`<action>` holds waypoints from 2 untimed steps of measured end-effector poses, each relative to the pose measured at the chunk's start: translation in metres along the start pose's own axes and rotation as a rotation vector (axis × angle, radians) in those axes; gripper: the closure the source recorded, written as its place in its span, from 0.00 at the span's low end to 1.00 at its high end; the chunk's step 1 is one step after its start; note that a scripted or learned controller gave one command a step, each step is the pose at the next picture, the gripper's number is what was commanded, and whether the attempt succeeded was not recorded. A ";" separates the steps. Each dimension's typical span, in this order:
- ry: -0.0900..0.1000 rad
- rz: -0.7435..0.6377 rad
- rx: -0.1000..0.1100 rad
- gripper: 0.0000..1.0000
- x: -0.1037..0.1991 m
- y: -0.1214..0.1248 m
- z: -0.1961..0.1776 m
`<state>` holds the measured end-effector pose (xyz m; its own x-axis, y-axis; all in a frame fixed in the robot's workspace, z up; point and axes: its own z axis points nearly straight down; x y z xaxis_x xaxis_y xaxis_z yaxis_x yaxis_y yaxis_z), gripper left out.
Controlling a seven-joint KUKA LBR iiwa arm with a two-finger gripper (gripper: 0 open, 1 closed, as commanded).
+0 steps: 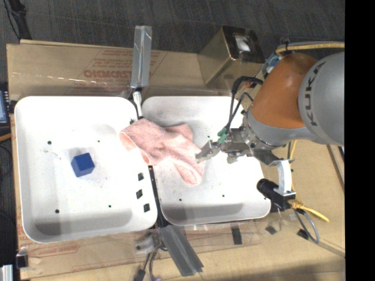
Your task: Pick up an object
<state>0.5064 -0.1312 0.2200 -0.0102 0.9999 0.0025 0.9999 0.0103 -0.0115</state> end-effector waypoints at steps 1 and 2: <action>0.000 -0.045 0.001 0.00 0.008 0.037 0.108; 0.001 -0.193 -0.003 0.00 -0.008 0.031 0.130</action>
<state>0.5357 -0.1390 0.0894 -0.2017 0.9794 0.0055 0.9794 0.2018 -0.0078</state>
